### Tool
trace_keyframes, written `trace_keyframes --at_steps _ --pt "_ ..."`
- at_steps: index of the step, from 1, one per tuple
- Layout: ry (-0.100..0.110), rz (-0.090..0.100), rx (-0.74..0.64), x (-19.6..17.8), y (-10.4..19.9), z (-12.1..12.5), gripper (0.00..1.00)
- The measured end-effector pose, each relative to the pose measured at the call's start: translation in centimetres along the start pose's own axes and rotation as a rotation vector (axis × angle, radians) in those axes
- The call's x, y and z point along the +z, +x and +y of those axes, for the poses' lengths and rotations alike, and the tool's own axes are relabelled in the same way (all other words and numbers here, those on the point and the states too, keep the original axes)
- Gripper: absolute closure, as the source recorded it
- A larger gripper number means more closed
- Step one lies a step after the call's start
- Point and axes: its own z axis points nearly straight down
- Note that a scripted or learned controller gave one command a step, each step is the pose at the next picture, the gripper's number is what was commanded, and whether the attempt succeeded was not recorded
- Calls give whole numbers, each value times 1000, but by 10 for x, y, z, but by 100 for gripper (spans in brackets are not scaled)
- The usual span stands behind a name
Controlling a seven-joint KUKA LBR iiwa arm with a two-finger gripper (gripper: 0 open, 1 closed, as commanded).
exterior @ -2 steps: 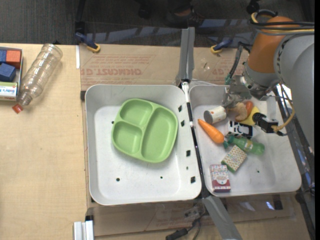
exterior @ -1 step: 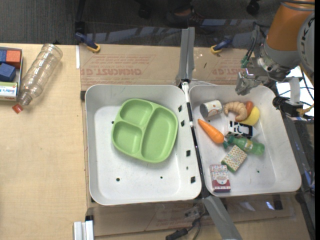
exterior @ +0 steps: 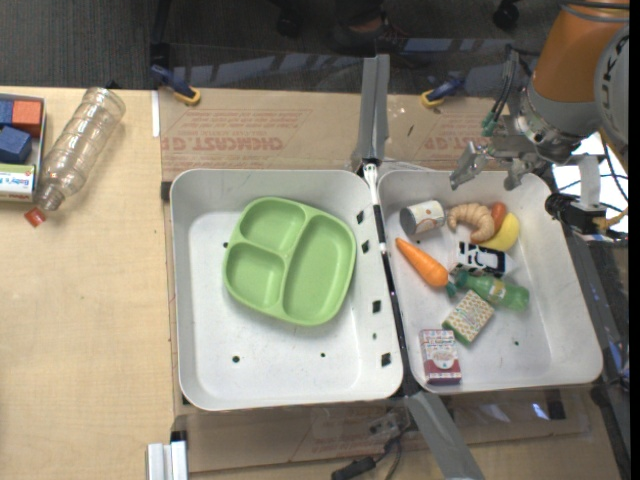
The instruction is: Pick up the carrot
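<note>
Where the right bin's (exterior: pixel 585 298) far rim runs under it, the pincer (exterior: pixel 492 164) hangs with its two fingers spread apart and nothing between them. Nearer the camera than the pincer and a little to its left, the carrot (exterior: pixel 421 262) lies slanted on the bin floor, close to the wall shared with the left bin (exterior: pixel 200 368). Bare floor shows on the carrot's left and near sides; on its other side sit a croissant (exterior: pixel 476 218), a banana (exterior: pixel 507 232) and a green bottle (exterior: pixel 490 290), the bottle nearly touching it. The arm (exterior: pixel 578 53) comes in from the right, orange band above the wrist, wrist pointing down.
</note>
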Motion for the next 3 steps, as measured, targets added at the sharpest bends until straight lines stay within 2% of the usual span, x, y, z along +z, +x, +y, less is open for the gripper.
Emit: trace_keyframes --at_steps 1,2,3 --pt "2 1 77 75 -19 -2 0" --pt "1 1 16 89 -40 -33 0" --pt "4 2 19 82 -41 -34 100"
